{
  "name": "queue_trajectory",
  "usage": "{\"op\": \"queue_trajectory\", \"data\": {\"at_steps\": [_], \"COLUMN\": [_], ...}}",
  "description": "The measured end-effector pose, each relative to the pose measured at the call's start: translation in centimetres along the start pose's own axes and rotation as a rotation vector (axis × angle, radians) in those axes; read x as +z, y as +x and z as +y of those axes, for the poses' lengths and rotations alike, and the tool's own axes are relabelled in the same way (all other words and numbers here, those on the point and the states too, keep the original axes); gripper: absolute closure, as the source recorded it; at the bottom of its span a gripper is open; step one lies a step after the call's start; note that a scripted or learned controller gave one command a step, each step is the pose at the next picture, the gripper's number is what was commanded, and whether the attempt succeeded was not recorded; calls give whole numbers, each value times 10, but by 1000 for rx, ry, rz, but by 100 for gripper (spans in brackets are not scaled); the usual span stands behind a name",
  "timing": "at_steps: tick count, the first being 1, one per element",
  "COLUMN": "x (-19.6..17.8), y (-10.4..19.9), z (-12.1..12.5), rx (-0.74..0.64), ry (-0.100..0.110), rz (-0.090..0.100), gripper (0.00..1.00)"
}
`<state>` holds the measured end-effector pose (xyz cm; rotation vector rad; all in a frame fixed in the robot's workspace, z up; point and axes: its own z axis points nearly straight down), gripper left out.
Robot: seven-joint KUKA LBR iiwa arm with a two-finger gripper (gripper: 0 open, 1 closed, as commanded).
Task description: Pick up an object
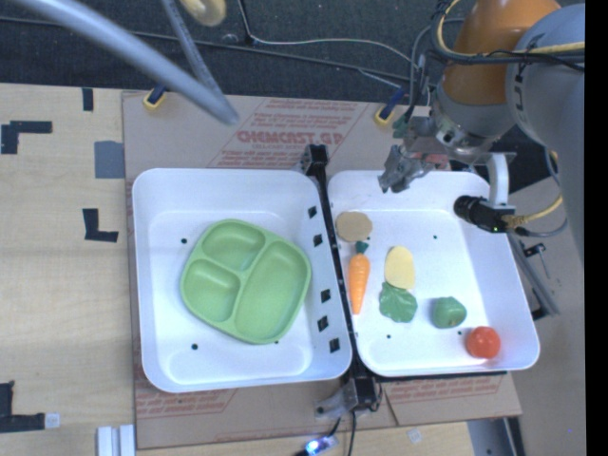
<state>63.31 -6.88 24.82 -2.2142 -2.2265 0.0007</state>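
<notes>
The right bin (499, 350) holds several toy foods: a tan round cookie (353, 225), an orange carrot (357, 281), a pale yellow piece (400, 266), a green leafy piece (398, 304), a green lump (447, 311) and a red tomato (483, 342). My gripper (399, 178) hangs above the back edge of the right bin, behind and to the right of the cookie. Nothing shows between its fingers.
The left bin (161, 350) holds a green divided plate (247, 279). A black divider clip strip (328, 255) runs between the bins. Cardboard lies under both bins, and a grey pole (123, 41) crosses the upper left.
</notes>
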Motion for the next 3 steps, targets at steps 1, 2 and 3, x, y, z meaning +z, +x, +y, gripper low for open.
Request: {"op": "queue_trajectory", "data": {"at_steps": [1, 2, 3], "x": [-5, -6, 0], "y": [57, 113, 163], "z": [-1, -2, -9], "rx": [-1, -1, 0], "ry": [-1, 0, 1], "rz": [1, 0, -1], "gripper": [100, 100, 100]}}
